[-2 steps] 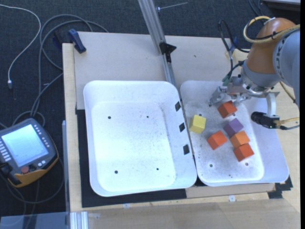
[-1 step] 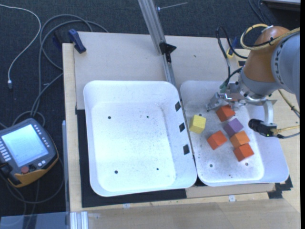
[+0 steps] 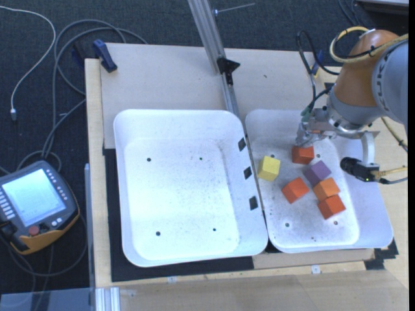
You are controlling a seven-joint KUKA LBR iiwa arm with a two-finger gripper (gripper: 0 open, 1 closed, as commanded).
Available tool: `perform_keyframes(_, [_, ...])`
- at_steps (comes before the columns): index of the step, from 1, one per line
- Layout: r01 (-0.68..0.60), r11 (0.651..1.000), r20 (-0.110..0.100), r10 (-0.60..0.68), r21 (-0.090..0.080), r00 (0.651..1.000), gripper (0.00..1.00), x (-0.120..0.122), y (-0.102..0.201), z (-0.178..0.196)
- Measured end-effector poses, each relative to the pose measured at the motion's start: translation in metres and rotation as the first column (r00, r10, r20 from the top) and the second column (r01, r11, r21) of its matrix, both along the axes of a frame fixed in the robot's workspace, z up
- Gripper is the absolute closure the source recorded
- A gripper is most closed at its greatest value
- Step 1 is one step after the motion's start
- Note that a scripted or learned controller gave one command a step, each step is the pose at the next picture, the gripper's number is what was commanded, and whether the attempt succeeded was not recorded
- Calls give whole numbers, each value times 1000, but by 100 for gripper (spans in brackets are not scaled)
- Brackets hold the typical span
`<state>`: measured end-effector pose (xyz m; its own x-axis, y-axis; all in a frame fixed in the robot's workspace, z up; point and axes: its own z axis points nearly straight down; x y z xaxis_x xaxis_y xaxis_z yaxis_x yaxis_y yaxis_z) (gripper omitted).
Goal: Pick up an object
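Since the jaws hang right over the orange-red cube (image 3: pixel 303 153) at the upper part of the right bin (image 3: pixel 285 235), that cube looks like the one chosen for the pick, and the step in hand reads as the last of the descent onto it. It sits apart from the other blocks: the yellow cube (image 3: pixel 270 168) lies to its left, the purple cube (image 3: pixel 318 172) just below and to the right, and beyond that a lower orange cube (image 3: pixel 296 190) and a pair of orange cubes (image 3: pixel 329 197) that touch each other. The gripper (image 3: pixel 310 133) is seen from above with the wrist body covering its tips, so I cannot tell whether the jaws are spread or pressed together, nor whether anything sits between them; the cube seems to rest on the bin floor. To do this well, I judge the descent should be centred on the cube so both sides are straddled evenly, with the closing line kept away from the purple cube, which is near enough to be nudged. A straight lift afterwards would avoid dragging neighbours. The left bin (image 3: pixel 130 125) and the counter (image 3: pixel 162 76) play no part here.
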<state>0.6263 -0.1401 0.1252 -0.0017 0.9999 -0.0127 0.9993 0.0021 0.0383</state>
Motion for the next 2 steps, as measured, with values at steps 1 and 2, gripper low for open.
perform_keyframes(1, [0, 1000, -20, 0, 7, 1000, 100, -71, -11, -15])
perform_keyframes(2, [2, 1000, -35, -1, 12, 999, 0, -76, -9, -22])
